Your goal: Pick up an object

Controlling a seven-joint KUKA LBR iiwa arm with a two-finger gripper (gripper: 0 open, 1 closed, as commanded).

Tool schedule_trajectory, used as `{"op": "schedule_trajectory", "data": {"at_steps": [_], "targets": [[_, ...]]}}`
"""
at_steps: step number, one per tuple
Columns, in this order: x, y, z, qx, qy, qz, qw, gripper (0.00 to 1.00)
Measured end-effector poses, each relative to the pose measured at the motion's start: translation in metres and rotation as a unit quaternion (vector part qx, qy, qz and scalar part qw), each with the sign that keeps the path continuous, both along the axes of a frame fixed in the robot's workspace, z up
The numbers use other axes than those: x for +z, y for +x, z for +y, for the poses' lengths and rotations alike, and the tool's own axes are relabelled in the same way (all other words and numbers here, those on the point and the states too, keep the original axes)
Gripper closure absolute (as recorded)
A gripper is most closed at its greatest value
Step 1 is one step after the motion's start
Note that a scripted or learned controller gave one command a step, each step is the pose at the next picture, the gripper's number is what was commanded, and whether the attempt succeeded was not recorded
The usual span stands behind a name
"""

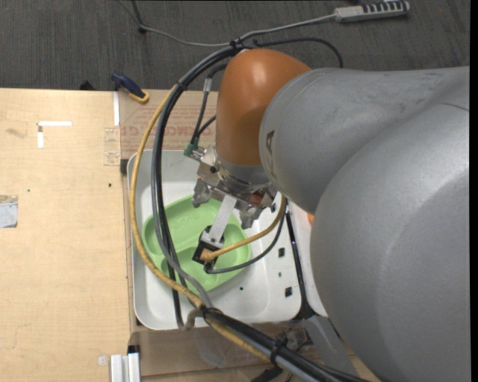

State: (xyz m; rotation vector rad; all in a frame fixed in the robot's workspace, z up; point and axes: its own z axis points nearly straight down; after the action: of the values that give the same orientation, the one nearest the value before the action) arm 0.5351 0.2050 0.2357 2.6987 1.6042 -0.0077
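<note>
Grey metal tool [224,207], on the big grey arm [373,186] below its orange band [250,104]: you find it low over the white bin, pointing down at the green bowl. Open or closed: you cannot tell from this angle. Contact with the bowl: you cannot tell.

Light green, shallow, round plastic bowl [168,224]: your thing to pick. It sits upright inside the bin, directly under the tool, its left rim close to the bin's left wall.

Shallow white plastic bin [149,306], rounded corners: it holds the bowl. The arm covers its right side.

Black and yellow cables [153,194]: they loop from the wrist down across the bin's left part and over the bowl's rim.

Brown cardboard sheet with red lettering [146,128]: it lies just behind the bin.

Pale wooden surface [60,224]: it spreads to the left of the bin.

Small blue-and-yellow object [128,86]: it rests at the far edge of the surface.

Dark grey carpeted floor [75,37]: beyond the surface, it carries a white power strip [372,9].
</note>
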Motion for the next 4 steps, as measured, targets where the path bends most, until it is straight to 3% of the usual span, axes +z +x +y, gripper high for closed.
{"op": "schedule_trajectory", "data": {"at_steps": [1,2,3,4], "targets": [[0.079,-0.042,0.024,-0.176,-0.0004,-0.001,0.9844,0.0],[0.122,-0.057,0.023,-0.424,-0.0009,-0.003,0.9055,0.0],[0.142,-0.047,0.001,-0.446,0.0107,-0.004,0.895,1.0],[0.114,-0.058,-0.039,-0.303,-0.0018,-0.002,0.9531,1.0]]}}
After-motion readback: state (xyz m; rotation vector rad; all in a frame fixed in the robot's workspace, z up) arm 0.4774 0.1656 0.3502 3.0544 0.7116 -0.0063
